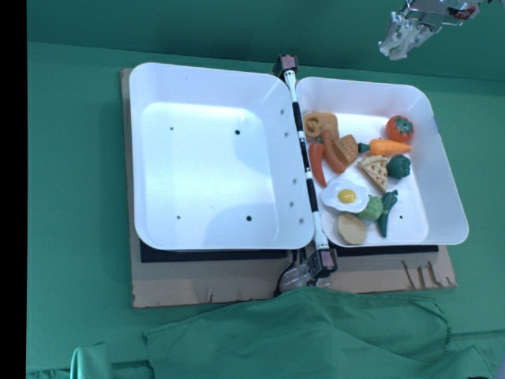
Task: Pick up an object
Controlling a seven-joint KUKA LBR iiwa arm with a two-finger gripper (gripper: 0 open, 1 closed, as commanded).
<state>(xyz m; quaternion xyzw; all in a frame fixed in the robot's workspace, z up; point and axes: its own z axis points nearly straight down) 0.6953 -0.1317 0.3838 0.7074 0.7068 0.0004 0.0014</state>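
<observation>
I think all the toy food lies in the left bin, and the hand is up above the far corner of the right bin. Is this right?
Not quite. The camera view shows the toy food in the right bin, not the left bin. The rest holds: the hand is up above the right bin's far corner.

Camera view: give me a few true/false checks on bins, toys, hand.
1. The toy food lies in the right bin. True.
2. The hand is down among the toys. False: it hangs above the bin's far right corner, over the green surface.
3. The fried egg sits in the left bin. False: right bin.
4. The tomato lies near the right bin's far corner. True.
5. The carrot lies next to the tomato. True.
</observation>
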